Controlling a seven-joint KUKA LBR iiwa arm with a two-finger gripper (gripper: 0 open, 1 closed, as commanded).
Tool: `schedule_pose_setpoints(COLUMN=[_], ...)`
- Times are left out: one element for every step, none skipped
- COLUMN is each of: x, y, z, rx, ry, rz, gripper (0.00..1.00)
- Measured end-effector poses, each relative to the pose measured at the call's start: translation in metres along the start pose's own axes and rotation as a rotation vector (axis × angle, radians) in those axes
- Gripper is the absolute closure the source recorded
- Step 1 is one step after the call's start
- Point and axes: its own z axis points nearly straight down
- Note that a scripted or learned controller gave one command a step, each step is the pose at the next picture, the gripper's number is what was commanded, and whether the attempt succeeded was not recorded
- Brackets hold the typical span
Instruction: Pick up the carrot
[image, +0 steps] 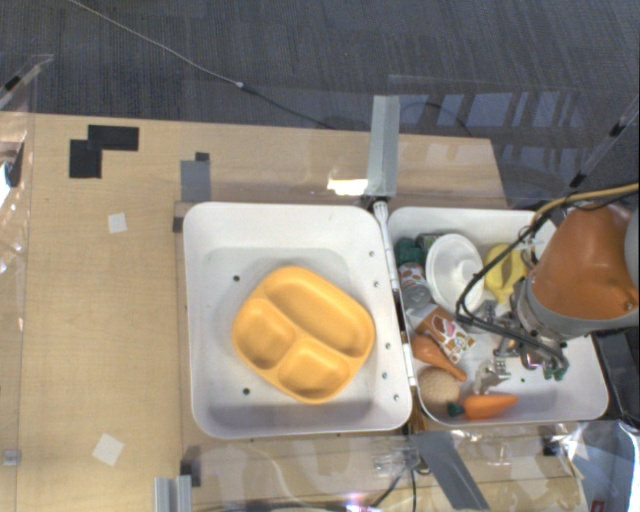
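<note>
Orange carrot (487, 405) lies flat at right bin's (590, 405) front edge, likely light, stiff, smooth toy—you'd pinch its thick middle crosswise; tool (497, 370) hovers just above it, can't tell how it's set.

Orange carrot (487, 405), yellow divided plate (303, 332), white bins (210, 300)

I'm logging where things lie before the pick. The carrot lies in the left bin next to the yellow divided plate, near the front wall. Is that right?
Not quite. The camera view shows the carrot in the right bin, near its front wall, under the gripper. The yellow divided plate sits alone in the left bin.
</note>
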Motion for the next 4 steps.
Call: schedule_pose_setpoints(x=[0.011,-0.016,0.005,-0.024], y=[0.03,0.02,-0.015,-0.023], z=[-0.001,-0.032,-0.04,0.002], rx=[0.004,0.001,0.005,0.003], ry=[-0.004,0.013,0.014,0.009], rz=[0.064,0.602,0.901,0.888], gripper=[0.0,0.0,0.0,0.0])
